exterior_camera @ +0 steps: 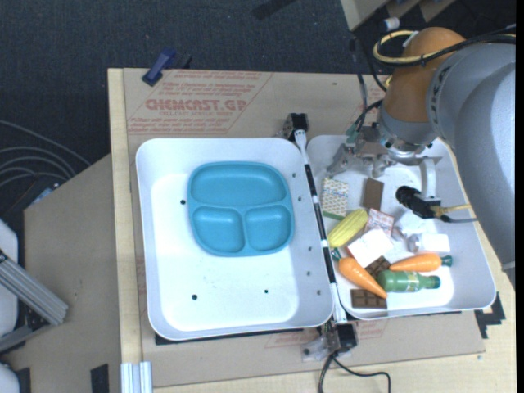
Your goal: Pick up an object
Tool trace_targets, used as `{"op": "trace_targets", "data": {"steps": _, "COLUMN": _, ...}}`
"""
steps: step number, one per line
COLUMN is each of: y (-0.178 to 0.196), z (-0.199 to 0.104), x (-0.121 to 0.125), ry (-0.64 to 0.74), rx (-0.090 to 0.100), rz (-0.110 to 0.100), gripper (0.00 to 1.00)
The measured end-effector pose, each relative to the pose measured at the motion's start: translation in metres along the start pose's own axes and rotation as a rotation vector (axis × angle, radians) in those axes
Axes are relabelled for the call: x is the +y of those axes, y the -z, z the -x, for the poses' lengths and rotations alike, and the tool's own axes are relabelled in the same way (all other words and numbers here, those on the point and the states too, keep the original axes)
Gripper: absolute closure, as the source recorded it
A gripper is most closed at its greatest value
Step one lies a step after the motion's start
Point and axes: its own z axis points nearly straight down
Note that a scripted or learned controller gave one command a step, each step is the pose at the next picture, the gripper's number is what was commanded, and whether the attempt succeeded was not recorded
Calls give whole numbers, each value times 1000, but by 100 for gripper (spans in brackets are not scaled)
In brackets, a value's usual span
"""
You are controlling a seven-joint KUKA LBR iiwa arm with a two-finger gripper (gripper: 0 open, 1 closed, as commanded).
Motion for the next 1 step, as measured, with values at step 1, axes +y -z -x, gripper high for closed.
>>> {"op": "trace_targets", "data": {"steps": 1, "y": 0, "z": 1, "x": 0, "ry": 0, "rx": 0, "rz": 0, "gripper": 0}}
